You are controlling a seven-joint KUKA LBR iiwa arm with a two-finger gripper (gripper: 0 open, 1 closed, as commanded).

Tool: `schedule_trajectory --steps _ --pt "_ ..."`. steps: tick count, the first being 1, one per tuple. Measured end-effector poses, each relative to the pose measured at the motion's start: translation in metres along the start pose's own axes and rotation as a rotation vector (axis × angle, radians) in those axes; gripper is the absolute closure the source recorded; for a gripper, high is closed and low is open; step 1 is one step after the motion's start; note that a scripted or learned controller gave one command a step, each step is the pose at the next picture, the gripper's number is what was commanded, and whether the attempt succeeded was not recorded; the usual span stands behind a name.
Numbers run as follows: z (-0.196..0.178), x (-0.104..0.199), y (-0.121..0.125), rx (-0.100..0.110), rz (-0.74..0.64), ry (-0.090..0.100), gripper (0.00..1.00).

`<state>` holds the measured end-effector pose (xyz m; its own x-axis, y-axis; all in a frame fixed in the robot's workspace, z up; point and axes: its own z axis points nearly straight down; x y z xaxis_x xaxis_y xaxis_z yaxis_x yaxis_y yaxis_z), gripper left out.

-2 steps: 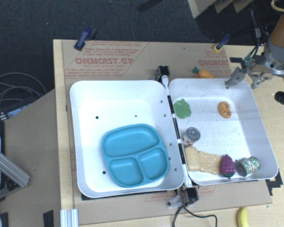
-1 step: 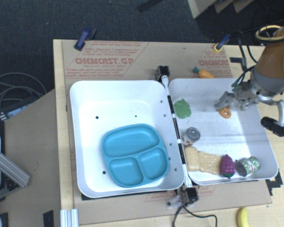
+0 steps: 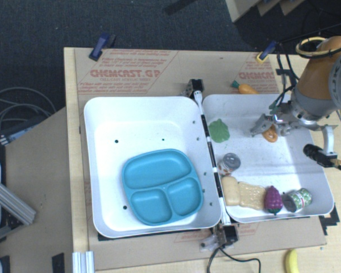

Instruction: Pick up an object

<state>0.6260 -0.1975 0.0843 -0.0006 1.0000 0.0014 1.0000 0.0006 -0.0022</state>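
My gripper (image 3: 269, 125) hangs over the upper part of the right bin (image 3: 324, 178), reaching in from the right. A small orange object (image 3: 270, 135) lies right under its tip, touching or nearly touching it; whether it is gripped is hidden. In the same bin lie a green piece (image 3: 219, 131), a small grey round cap (image 3: 232, 162), a beige bread-like slab (image 3: 242, 194), a purple item (image 3: 273, 199) and a green-and-silver can (image 3: 299, 198).
The left bin (image 3: 102, 129) holds a blue divided plate (image 3: 162, 185). A small orange toy (image 3: 246, 88) lies on the bench behind the right bin. A yellow item (image 3: 291, 261) sits at the bench's front. Black clips (image 3: 195, 87) join the bins.
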Motion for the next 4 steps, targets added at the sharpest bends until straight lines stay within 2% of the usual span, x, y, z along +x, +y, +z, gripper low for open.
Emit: schedule_trajectory --steps 1,2,3,4 --pt "-0.001 -0.005 0.015 -0.004 -0.001 -0.003 0.0" --pt "-0.012 -0.005 0.016 -0.007 -0.002 -0.004 1.0" --pt "-0.026 0.053 -0.034 -0.001 -0.001 0.0 1.0" --pt "-0.09 -0.027 -0.003 -0.005 0.001 -0.004 1.0"
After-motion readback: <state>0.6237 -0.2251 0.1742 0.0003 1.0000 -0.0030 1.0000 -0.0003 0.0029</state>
